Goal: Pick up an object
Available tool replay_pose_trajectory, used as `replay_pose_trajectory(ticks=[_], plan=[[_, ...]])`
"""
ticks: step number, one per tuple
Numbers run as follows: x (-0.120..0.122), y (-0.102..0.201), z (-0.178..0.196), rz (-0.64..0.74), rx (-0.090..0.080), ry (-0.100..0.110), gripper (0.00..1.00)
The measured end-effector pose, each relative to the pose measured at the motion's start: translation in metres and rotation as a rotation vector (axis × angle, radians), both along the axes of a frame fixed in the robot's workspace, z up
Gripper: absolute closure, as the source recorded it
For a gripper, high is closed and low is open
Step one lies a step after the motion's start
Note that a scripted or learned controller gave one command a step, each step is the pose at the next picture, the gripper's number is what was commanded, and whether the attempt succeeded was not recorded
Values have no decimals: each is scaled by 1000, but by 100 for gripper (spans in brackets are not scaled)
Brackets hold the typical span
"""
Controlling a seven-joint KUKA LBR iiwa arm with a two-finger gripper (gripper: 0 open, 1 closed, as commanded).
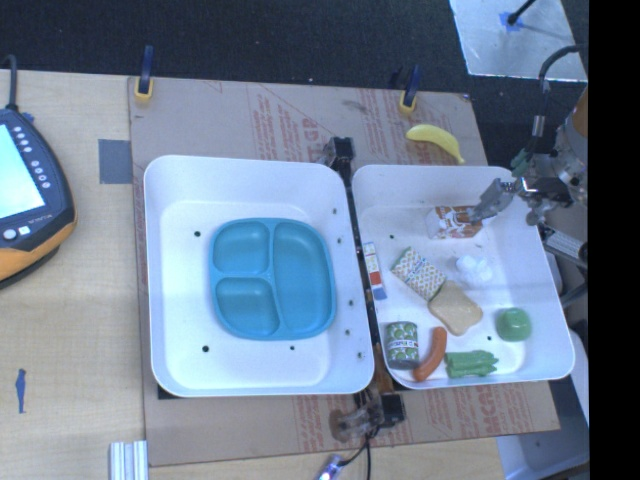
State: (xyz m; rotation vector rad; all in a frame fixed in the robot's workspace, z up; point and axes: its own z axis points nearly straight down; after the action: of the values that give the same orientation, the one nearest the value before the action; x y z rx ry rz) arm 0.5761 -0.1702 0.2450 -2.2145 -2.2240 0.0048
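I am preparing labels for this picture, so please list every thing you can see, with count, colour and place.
bins: 2, white, side by side on bench
tray: 1, blue, three compartments, in left bin
banana: 1, yellow, on bench behind right bin
can: 1, green, right bin, front
sausage: 1, orange-red, beside can
bread slice: 1, tan, right bin, middle
green round item: 1, right bin
green flat item: 1, right bin front edge
packet: 1, white-brown, right bin, back
pendant: 1, orange-grey, far left
gripper: 1, grey, over right bin's back
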Motion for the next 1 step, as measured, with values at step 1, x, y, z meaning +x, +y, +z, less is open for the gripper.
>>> replay_pose_trajectory(ticks=[1], plan=[[-15, 47, -130, 2, 0, 2, 0]])
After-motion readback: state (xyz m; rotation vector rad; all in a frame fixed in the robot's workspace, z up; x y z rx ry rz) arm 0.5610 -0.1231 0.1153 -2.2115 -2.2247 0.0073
